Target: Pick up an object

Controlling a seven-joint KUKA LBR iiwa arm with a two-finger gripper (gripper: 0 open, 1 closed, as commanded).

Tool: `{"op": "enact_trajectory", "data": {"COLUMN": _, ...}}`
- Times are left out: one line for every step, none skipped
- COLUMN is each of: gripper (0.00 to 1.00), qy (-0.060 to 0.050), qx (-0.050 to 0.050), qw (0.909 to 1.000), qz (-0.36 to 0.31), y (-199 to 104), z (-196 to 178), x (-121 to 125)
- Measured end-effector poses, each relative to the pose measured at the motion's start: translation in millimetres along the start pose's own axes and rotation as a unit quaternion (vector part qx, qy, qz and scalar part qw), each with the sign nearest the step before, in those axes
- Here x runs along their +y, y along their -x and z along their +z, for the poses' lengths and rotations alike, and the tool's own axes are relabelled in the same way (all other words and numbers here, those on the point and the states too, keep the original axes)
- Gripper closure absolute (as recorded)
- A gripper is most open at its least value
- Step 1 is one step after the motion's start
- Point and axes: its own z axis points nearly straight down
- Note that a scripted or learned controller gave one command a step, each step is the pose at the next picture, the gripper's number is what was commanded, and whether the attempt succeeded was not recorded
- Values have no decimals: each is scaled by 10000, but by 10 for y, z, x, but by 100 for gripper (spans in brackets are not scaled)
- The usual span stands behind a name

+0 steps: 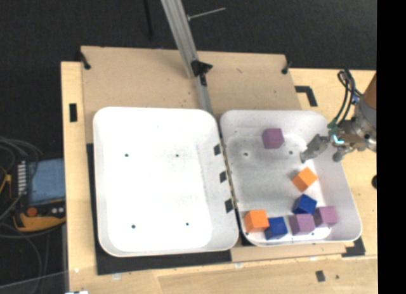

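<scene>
Several small cubes lie in the right bin point(254, 182). A purple cube point(273, 137) sits alone near the back, and an orange cube point(305, 178) lies right of the middle. Along the front wall are a blue cube point(304, 204), two purple cubes point(327, 215) point(302, 223), another blue cube point(276, 227) and an orange cube point(256, 220). My gripper point(322, 154) hangs over the bin's back right part, above and right of the lone orange cube. It is open, with nothing between its fingers.
The left bin point(158, 178) stands beside the right one, their rims touching at the centre. A slanted metal pole point(184, 39) rises behind the bins. Cables and a blue box point(44, 182) lie off the bench at the left.
</scene>
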Motion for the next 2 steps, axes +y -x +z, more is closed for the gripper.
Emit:
{"op": "enact_trajectory", "data": {"gripper": 0, "qy": 25, "qx": -5, "qw": 10000, "qz": -4, "y": -2, "z": -27, "x": 10}}
{"op": "enact_trajectory", "data": {"gripper": 0, "qy": 0, "qx": -8, "qw": 10000, "qz": 9, "y": -50, "z": 414, "x": 34}}
